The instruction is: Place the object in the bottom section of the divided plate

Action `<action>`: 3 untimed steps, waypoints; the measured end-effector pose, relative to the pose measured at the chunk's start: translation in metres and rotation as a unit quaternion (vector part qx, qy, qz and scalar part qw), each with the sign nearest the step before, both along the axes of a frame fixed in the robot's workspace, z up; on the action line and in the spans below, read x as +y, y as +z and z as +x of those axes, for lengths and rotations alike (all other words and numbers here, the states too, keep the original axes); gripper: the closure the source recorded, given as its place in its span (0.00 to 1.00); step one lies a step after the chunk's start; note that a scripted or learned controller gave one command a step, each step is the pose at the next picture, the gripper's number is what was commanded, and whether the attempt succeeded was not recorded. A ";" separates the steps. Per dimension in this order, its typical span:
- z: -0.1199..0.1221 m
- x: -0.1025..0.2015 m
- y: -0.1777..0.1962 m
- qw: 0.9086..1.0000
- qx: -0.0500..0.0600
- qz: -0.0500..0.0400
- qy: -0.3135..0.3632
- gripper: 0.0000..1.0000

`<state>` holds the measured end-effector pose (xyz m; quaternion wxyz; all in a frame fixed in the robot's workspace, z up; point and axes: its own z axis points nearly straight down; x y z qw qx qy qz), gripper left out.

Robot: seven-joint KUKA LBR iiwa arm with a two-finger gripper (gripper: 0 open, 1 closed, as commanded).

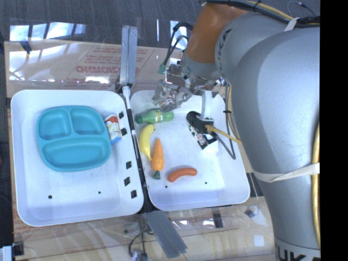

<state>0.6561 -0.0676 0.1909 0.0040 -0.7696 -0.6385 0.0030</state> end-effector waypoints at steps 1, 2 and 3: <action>-0.054 0.067 0.004 1.000 -0.002 -0.001 -0.001 1.00; -0.077 0.150 0.031 0.998 -0.003 -0.001 0.056 1.00; -0.077 0.150 0.031 0.998 -0.003 -0.001 0.055 0.00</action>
